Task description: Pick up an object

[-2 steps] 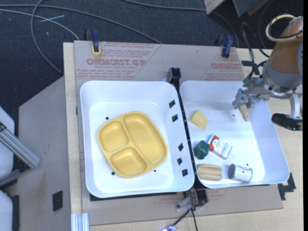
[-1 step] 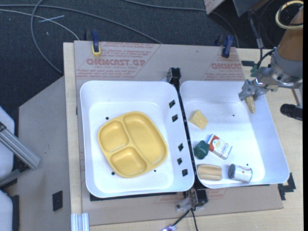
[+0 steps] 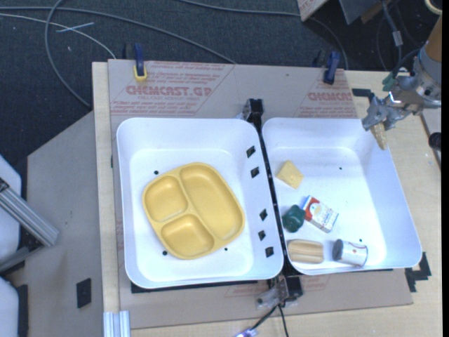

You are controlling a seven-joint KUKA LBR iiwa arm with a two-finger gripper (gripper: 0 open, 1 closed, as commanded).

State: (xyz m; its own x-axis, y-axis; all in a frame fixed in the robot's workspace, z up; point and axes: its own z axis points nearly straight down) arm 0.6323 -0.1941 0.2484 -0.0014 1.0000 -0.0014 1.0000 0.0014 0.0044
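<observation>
Near edge of right bin [image 3: 393, 181]: tan block [image 3: 305, 251], small can [image 3: 350, 252]. Behind: green ball [image 3: 292, 220], red box [image 3: 320, 214], yellow chunk [image 3: 289, 175]. Left bin [image 3: 133, 188]: yellow tray [image 3: 193, 209]. Farthest: gripper [image 3: 377, 126] over right bin's back corner, holding nothing

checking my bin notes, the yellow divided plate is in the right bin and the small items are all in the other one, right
Not quite. The camera view shows the yellow divided plate in the left bin; the small items, such as the pale yellow block and the green object, are all in the other one, the right bin.
</observation>
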